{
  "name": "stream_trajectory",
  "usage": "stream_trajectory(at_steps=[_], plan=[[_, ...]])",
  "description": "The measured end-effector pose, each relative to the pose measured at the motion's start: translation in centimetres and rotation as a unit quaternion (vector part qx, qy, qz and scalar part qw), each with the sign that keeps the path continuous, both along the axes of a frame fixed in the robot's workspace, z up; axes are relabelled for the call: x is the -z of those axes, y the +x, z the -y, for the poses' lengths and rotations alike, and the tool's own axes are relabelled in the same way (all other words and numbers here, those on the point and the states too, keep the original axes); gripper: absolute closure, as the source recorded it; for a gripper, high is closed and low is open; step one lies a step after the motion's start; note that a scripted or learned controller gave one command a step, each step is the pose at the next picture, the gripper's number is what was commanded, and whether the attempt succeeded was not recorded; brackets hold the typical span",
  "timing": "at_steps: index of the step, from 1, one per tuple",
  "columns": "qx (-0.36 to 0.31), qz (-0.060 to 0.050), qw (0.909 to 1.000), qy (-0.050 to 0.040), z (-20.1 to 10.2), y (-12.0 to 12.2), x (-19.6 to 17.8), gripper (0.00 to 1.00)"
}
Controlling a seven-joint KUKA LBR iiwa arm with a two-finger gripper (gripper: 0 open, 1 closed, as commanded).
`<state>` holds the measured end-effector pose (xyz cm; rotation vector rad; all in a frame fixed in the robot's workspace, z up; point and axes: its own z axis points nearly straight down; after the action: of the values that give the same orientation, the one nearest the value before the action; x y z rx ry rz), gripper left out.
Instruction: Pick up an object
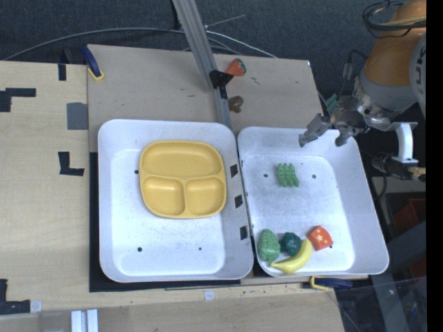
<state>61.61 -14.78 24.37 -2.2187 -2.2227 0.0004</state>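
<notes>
Wide tabletop (159,81), two white bins side by side. Left bin (118,254) carries a yellow divided plate (183,178). Right bin (360,206) holds the toys: a green ridged piece (287,174) near the middle, and along the near rim a green lumpy fruit (268,245), a dark green ball (291,243), a banana (296,259) and a red fruit (320,237). The arm (391,61) hangs over the far right corner, claw (324,134) spread wide with nothing between its fingers, up and right of the ridged piece, well apart from the near cluster.
</notes>
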Motion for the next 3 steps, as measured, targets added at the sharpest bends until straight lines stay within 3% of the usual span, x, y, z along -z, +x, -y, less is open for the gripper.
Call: stream_trajectory(at_steps=[1, 3], plan=[[0.000, 0.000, 1.0000, 0.0000, 0.0, 0.0, 0.0, 0.00], [0.000, -0.003, 1.0000, -0.0001, -0.9, -0.6, 9.6, 0.00]])
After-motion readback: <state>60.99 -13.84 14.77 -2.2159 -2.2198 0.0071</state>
